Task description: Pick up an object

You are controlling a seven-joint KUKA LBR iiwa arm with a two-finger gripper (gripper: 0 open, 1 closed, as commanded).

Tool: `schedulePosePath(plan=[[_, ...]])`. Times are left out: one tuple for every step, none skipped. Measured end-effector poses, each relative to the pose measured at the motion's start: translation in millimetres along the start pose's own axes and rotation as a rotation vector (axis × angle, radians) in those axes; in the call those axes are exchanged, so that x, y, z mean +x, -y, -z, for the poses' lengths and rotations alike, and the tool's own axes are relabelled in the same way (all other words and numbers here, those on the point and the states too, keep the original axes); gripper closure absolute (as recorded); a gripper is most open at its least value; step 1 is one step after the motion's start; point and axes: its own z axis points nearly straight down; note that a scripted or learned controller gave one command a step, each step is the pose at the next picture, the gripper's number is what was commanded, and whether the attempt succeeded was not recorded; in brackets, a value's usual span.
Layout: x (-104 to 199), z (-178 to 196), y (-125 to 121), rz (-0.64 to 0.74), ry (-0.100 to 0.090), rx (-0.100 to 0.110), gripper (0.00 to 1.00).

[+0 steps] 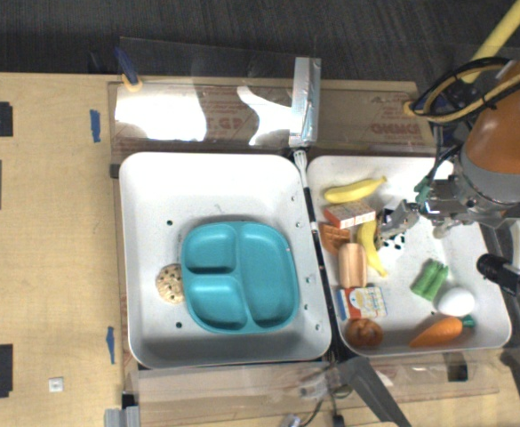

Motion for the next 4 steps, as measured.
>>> schedulePosePath(plan=[[6.6,80.6,-7.6,0.089,0.002,-0.007,0.00],[-2.5,-76.7,13.1,0.043,-0.001,0.007,0.00],[6.5,-115.3,-34.8,0.099,0.004,-0.008,0.00],[6.5,-109.0,-34.9,0.099,0.003,-0.006,1.00]])
